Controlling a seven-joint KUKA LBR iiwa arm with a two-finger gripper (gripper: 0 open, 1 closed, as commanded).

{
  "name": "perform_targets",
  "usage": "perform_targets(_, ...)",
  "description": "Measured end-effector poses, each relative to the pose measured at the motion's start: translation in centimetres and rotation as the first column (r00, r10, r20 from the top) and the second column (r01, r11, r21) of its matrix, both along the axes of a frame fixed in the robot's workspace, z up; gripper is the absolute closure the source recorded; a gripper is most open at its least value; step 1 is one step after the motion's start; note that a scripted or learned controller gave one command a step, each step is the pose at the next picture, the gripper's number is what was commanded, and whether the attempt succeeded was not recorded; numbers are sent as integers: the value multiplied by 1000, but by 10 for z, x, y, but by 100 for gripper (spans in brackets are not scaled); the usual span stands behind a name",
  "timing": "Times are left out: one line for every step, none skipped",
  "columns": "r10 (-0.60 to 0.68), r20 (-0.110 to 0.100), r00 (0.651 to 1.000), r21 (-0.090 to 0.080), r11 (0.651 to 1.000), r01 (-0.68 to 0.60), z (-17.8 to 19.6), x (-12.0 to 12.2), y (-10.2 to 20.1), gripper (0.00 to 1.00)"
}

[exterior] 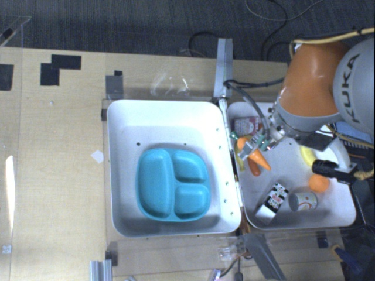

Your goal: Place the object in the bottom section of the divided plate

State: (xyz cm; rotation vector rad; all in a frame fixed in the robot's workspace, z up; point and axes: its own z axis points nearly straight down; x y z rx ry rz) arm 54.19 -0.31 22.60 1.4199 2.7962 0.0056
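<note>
A light blue divided plate [173, 184] lies in the left white bin [123, 157], with one long section on its left and two smaller ones on its right. My gripper [256, 140] hangs low over the upper left part of the right bin [345, 215], under the orange wrist band. Just below it lie orange carrot-shaped toys [258, 161], close to the gripper's tip. Whether the tip touches them is unclear.
The right bin also holds a pinkish packet [245, 125], a black and white carton [274, 198], a small grey can [303, 201], an orange ball [319, 183] and a yellow piece [308, 155]. A metal post [222, 69] stands between the bins at the back.
</note>
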Motion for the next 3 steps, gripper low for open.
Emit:
perform_targets(-206,-2,979,1,979,206,13,-20,15,100)
perform_targets(-127,-2,992,1,992,127,22,12,78,100)
perform_targets(9,0,1000,1,1000,-9,-6,67,136,100)
